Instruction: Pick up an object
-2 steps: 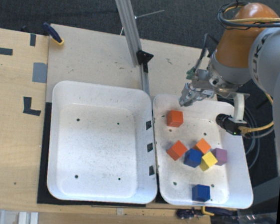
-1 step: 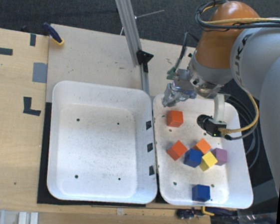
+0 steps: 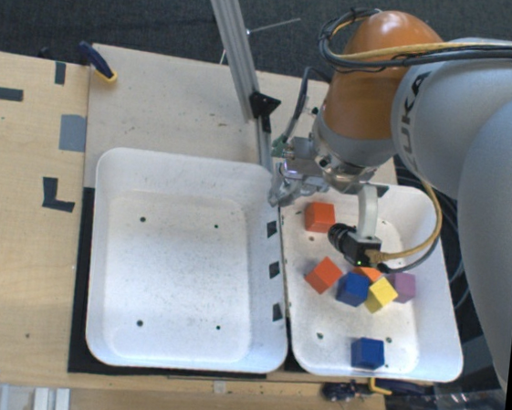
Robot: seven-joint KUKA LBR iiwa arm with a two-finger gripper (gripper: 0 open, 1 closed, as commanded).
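The right bin (image 3: 422,356) holds several small blocks. An orange block (image 3: 320,217) lies near its far left corner. A second orange block (image 3: 324,275), a blue block (image 3: 352,289), a yellow block (image 3: 381,295) and a purple block (image 3: 404,285) cluster in the middle. Another blue block (image 3: 368,352) sits alone near the front edge. My gripper (image 3: 286,186) hangs over the far end of the rim between the two bins, just left of the first orange block. I see nothing held in it.
The left bin (image 3: 108,256) lies beside the right one. A slanted metal pole (image 3: 241,55) rises behind the bins, close to the gripper. The arm's large grey body covers the view's right side.
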